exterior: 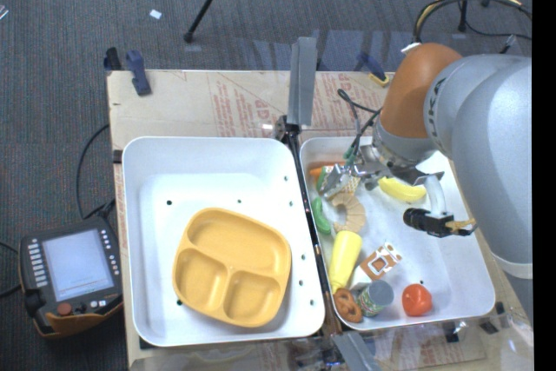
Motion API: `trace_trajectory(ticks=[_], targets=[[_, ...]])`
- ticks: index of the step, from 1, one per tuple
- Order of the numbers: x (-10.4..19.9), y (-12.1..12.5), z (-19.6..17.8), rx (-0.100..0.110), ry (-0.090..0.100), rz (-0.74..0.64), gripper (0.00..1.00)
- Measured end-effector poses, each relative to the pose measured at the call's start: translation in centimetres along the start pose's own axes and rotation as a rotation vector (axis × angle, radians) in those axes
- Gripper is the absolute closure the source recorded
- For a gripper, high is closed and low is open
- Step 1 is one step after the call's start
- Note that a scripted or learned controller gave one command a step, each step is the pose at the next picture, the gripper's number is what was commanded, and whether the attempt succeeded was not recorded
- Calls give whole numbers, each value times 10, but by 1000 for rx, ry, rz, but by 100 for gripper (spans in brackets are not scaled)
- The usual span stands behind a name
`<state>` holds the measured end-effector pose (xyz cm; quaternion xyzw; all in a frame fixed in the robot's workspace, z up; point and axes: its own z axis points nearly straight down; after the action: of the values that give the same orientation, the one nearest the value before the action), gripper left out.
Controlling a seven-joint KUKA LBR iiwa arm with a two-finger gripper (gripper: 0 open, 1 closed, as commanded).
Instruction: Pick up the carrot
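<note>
Arm (469, 117) hides most of carrot (318, 171) in right bin (452, 295).

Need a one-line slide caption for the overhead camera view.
KUKA arm's gripper lowered at the carrot in the cluttered right bin; yellow divided plate lies in the left bin.

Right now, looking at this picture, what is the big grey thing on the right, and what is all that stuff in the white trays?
The big grey shape with an orange band is a robot arm, seen by one camera fixed above the bench. It reaches into the right shallow white bin. Its gripper sits at the bin's far left corner, beside a small orange carrot it should pick up. Whether it grips anything is unclear. Also there: a yellow banana, a yellow corn cob, a red tomato, and a small tin can. The left white bin holds a yellow divided plastic plate.
</note>
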<state>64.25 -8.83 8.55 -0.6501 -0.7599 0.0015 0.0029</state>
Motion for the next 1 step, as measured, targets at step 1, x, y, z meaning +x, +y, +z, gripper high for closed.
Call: trace_trajectory(ticks=[1], targets=[[-10,-70,0,1,0,560,0]])
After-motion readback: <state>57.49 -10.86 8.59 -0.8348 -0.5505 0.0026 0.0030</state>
